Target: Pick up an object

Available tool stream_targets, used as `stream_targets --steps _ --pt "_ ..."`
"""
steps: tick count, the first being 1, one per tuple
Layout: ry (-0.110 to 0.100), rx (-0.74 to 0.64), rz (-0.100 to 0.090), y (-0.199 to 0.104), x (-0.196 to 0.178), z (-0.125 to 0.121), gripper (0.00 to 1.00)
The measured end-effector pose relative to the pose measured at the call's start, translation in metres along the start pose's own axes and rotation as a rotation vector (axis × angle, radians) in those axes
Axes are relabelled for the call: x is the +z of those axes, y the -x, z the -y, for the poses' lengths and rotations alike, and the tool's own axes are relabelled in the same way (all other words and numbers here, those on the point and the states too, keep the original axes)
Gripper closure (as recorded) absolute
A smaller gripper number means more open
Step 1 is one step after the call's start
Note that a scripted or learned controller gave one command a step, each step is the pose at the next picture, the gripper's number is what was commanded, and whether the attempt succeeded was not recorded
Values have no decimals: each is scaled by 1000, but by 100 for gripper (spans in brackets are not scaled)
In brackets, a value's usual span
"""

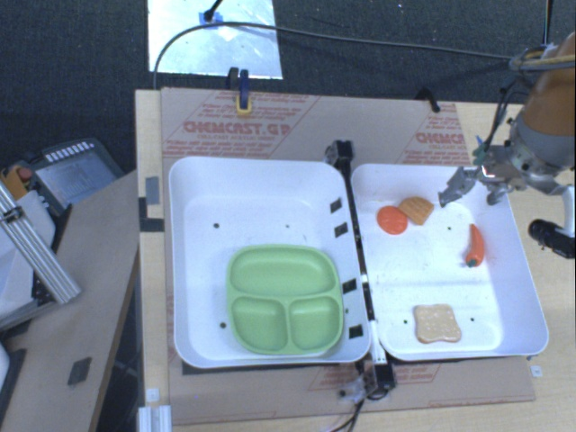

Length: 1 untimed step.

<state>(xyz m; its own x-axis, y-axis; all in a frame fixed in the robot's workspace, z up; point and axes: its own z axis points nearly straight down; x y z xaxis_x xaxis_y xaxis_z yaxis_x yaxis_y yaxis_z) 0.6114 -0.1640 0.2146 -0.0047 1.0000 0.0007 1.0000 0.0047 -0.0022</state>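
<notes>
In the right bin (515, 268) lie a round red-orange piece (391, 220), a tan cracker-like piece (417, 209) touching it, an orange carrot (474, 245) and a slice of toast (436, 324). My gripper (473, 185) hangs over the bin's far right part, above and right of the cracker, beyond the carrot. Its fingers are spread apart with nothing between them.
The left bin (198, 187) holds a green three-compartment plate (283, 298) toward its front. Black clips sit along the divider between the bins (349, 232). Cardboard lies under both bins; a cable crosses the back.
</notes>
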Motion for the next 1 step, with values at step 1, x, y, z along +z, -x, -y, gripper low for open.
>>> stream_targets --steps 1 --pt "1 3 1 1 42 -2 0"
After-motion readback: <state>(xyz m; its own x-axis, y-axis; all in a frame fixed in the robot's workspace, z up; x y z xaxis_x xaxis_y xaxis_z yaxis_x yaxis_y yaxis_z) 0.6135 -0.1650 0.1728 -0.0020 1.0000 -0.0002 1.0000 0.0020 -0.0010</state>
